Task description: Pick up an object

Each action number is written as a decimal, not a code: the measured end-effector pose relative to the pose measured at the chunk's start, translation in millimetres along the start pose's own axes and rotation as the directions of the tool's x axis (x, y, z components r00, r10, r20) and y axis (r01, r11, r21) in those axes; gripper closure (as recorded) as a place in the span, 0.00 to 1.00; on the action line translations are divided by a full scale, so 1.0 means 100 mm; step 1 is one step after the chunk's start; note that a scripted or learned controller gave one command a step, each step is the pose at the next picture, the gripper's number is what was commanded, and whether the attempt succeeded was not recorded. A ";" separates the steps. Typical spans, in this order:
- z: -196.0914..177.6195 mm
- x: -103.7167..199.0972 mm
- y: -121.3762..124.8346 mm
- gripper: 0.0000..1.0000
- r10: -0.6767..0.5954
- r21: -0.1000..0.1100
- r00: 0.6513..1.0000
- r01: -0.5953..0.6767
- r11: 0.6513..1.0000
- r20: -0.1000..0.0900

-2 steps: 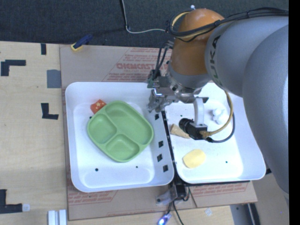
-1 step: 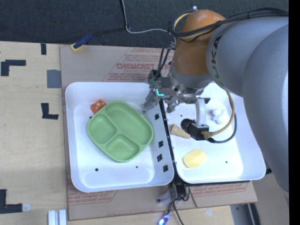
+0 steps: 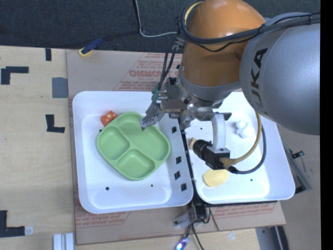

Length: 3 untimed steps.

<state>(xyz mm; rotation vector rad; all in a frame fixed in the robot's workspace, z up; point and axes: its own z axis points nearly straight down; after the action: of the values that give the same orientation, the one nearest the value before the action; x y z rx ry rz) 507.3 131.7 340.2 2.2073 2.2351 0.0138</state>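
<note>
I see the end effector [image 3: 165, 113] over the green plate's [image 3: 133, 146] rim in the left bin [image 3: 83, 155]; I cannot tell its grip.

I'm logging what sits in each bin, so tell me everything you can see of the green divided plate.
The green divided plate is pale green, looks like matte plastic, and has a rounded outline with raised ridges splitting it into three compartments, which look bare. It lies flat, right side up, turned at a diagonal, in the left bin toward its middle. A small orange-red object sits at its upper left rim, partly tucked behind it. The end effector sits over its upper edge; contact cannot be told.
</note>
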 end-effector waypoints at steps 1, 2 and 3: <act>-0.66 -0.26 -0.24 0.00 0.011 0.001 1.000 -0.011 1.000 0.005; 0.72 -0.27 -0.27 0.00 0.012 0.023 1.000 -0.012 1.000 0.011; 0.55 -0.26 -0.25 1.00 0.009 0.011 1.000 -0.009 1.000 0.007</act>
<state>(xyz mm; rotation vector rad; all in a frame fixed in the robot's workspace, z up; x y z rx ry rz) 482.8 105.8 284.4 2.2196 2.2270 -0.0069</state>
